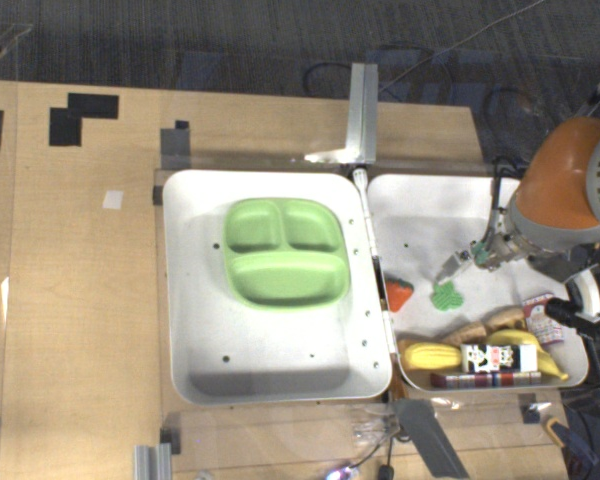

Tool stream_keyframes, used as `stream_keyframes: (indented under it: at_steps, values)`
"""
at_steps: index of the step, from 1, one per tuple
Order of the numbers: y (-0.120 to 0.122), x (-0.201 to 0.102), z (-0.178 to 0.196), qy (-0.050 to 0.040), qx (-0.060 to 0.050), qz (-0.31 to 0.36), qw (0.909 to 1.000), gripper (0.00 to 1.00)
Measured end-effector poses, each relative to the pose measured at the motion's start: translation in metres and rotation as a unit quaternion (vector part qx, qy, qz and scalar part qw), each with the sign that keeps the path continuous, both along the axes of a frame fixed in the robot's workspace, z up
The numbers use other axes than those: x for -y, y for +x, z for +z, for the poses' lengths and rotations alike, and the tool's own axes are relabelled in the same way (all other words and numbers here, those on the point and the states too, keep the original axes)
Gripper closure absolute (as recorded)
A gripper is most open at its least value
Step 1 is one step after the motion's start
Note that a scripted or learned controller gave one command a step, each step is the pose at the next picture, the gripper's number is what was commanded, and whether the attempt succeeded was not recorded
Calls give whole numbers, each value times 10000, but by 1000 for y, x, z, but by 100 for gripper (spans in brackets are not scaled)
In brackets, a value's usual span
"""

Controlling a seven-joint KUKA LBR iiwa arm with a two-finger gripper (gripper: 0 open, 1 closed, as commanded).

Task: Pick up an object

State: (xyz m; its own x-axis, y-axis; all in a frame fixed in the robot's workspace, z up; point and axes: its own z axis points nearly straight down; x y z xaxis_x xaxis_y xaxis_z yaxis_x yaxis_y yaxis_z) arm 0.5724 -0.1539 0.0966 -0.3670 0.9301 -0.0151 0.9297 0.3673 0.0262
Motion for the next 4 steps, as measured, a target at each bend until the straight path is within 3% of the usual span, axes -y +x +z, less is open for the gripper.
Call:
stream_keyframes:
  at_steps: [1,2,3,4]
  values:
    - [-27,-23,1,-30,13,754,9972,0]
    - [64,-11,-1,-19,-18,929,9957,0]
    - [9,-19,0,7,0,-52,10000,0]
    - [-3,-38,0,-3,6,8,10000,0]
